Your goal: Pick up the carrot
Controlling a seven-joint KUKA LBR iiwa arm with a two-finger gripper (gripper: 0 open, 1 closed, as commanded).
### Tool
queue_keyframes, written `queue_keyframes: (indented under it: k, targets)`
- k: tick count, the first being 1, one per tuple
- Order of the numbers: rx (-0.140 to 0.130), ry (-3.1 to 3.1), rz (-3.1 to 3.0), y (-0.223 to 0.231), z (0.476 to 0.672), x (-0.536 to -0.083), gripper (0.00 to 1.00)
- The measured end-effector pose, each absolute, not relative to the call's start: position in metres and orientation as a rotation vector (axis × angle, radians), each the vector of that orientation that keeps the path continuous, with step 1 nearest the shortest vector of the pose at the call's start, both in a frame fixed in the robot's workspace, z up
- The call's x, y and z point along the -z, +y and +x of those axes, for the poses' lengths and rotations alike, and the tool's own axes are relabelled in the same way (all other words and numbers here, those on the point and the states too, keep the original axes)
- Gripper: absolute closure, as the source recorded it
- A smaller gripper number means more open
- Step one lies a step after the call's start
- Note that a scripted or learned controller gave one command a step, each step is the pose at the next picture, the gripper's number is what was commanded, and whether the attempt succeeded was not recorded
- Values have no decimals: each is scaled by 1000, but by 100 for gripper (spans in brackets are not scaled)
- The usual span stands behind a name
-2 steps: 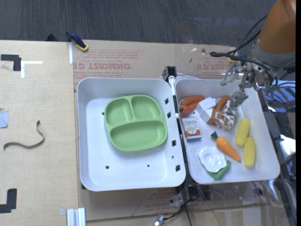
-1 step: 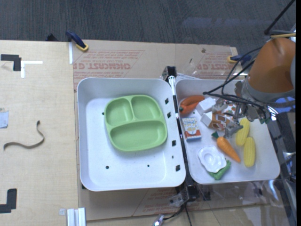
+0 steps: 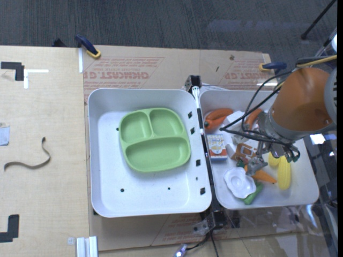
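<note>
Carrot [image 3: 265, 176]: a small orange toy-like piece with a green end, lying near the front of the right bin [image 3: 300, 197], slanted, its upper end tucked under the arm's tool.
Likely handling: judged light, stiff and smooth-skinned; a tapered shape that could squirt out of a pinch near the tip. The thicker middle, gripped across its width, looks the safest hold.
Neighbours: a yellow corn cob [image 3: 283, 174] lies just beside it on the right; a white cup-like piece [image 3: 239, 182] sits just to its left, with a green item [image 3: 250, 197] at the front edge. Crowding leaves little room for the fingers.
Other contents: a larger orange vegetable [image 3: 218, 118] at the back of the same bin, and a small carton [image 3: 216, 146] near the divider.
Gripper [image 3: 256, 162]: low over the carrot's upper end, amid cables; whether it is spread or pinching cannot be told from here.
Arm [image 3: 300, 101]: reaching in from the right, orange band over the bin.
Left bin [image 3: 102, 159]: holds a green divided plate [image 3: 155, 140], well apart from the work.
</note>
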State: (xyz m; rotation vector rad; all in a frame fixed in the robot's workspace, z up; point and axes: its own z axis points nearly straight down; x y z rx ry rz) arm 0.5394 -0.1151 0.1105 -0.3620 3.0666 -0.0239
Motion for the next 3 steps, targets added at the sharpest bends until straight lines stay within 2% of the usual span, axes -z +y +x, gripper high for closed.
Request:
queue_keyframes:
  k: [1, 2, 3]
  targets:
    - [28, 2999, -765, -136, 499, -109, 0]
    - [31, 2888, -1114, -142, 505, -109, 0]
    - [13, 2981, -858, -155, 506, -107, 0]
